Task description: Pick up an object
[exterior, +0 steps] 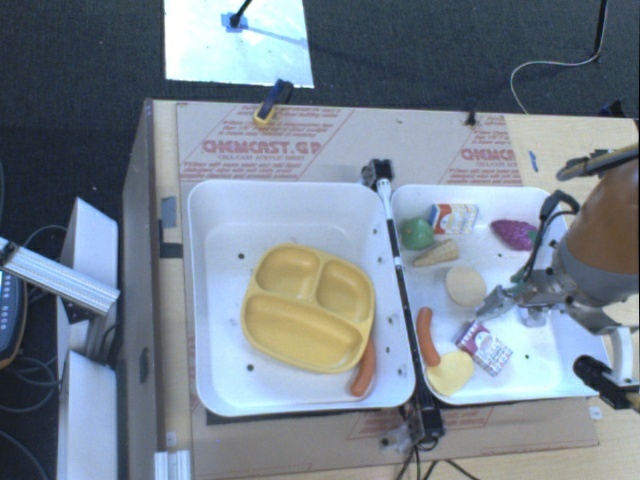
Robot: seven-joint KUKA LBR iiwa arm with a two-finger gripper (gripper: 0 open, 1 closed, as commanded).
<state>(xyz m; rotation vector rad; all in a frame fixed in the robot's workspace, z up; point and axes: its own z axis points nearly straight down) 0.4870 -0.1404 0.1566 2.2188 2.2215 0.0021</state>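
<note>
The right bin (560, 373) holds several toy foods: a green ball (417, 233), a small carton (455, 218), a purple piece (514, 234), a pale wedge (437, 255), a round cream disc (465, 286), a red sausage (428, 335), a yellow chip (450, 373) and a pink packet (485, 348). My gripper (513, 307) hangs over the bin floor just right of the cream disc and above the pink packet. It is open, with nothing between its fingers.
The left bin (215, 268) holds a yellow divided tray (308, 306) and a second sausage (364, 368) at its front right. A black divider bar (396, 268) runs between the bins. The grey arm (600, 248) covers the right bin's right side.
</note>
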